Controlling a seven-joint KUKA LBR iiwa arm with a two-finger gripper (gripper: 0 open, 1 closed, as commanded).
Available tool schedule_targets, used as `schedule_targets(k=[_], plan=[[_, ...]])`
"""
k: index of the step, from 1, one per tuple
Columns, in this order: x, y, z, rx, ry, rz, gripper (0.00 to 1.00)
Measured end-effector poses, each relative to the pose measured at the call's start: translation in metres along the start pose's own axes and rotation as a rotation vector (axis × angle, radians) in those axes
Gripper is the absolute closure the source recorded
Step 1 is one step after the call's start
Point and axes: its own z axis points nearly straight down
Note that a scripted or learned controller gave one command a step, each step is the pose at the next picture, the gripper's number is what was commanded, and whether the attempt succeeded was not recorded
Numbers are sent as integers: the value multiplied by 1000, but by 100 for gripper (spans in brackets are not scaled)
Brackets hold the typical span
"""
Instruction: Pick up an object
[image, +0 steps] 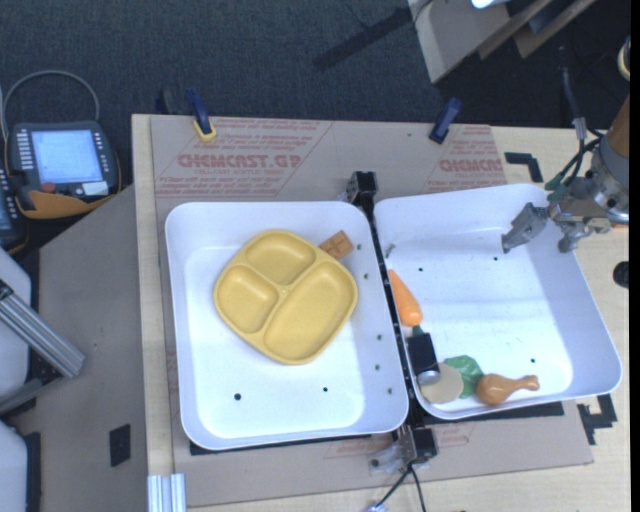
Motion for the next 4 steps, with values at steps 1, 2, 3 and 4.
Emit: schedule_targets(k=[1, 2, 3, 4], plan=[[1, 2, -8, -14, -3, -4, 0], [-1, 1, 55, -7, -1, -3, 0], [3, 1, 99, -8, 0, -3, 0], [5, 0, 141, -10, -1, -3, 0]])
